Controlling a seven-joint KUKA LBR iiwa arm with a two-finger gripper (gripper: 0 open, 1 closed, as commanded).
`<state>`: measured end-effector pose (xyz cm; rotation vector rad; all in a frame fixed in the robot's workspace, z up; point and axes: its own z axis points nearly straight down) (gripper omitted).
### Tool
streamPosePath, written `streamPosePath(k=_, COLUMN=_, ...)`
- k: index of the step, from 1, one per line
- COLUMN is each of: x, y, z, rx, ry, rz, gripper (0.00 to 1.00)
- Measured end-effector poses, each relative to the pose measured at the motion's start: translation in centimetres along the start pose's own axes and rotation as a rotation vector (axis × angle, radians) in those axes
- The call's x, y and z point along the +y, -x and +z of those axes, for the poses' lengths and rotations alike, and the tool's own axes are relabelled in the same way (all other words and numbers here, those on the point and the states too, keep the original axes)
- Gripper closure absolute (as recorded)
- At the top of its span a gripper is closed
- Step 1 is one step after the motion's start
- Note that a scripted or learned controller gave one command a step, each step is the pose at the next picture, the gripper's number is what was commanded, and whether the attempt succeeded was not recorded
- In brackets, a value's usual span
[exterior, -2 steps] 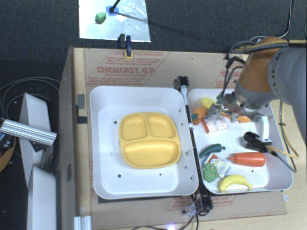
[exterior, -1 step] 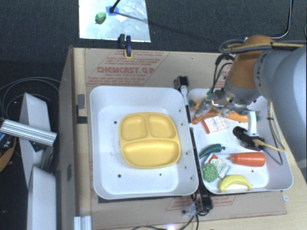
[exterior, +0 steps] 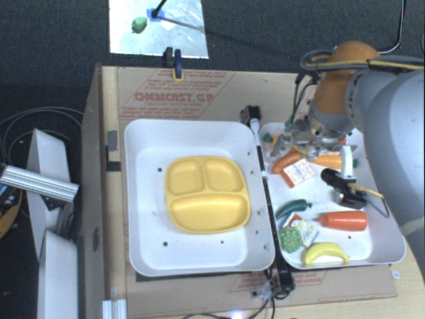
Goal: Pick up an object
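1 gripper (exterior: 309,141) over right bin (exterior: 382,241), near crowded far edge — hold unreadable, left bin (exterior: 149,238) roomier

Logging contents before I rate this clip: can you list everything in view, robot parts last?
left bin: one, white, bench's left
yellow divided plate: one, yellow, middle of left bin
right bin: one, white, beside left bin
banana: one, yellow, right bin's near edge
orange-red long item: one, orange-red, behind banana
green-and-white packet: one, green-white, left of banana
dark green item: one, dark green, by the shared wall
red-and-white packet: one, red-white, near the claw
orange pieces: two, orange, flanking that packet
cardboard sheet: one, brown, under both bins
arm: one, grey with orange band, from right
claw: one, grey, over right bin's far end
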<state>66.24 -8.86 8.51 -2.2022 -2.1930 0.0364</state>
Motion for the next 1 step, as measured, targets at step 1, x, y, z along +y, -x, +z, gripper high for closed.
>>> streamPosePath(k=1, x=-0.01, y=0.58, z=-1.11, rx=-0.012, ry=0.005, rz=-0.001, gripper=1.00)
